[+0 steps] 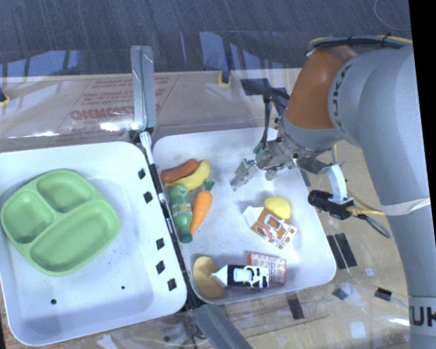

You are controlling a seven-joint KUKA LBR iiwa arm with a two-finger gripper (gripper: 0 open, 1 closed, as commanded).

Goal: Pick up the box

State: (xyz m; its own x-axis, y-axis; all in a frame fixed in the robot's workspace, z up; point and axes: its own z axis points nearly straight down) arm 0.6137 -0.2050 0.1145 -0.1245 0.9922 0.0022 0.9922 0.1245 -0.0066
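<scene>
A small white box with orange print (273, 227) lies tilted in the middle of the right bin (311, 272), touching a yellow lemon (279, 207) on its upper right. My gripper (243, 172) hangs over the upper middle of that bin, up and to the left of the box and apart from it. It is open, and nothing sits between its fingers. A flat red and white packet (267, 265) lies near the bin's front wall.
A banana (193, 179), a sausage (178, 170), a carrot (199, 209) and a green bottle (180, 211) crowd the right bin's left side. A black and white bottle (241, 277) and a tan piece (205, 277) lie at the front. The left bin holds a green divided plate (59, 220).
</scene>
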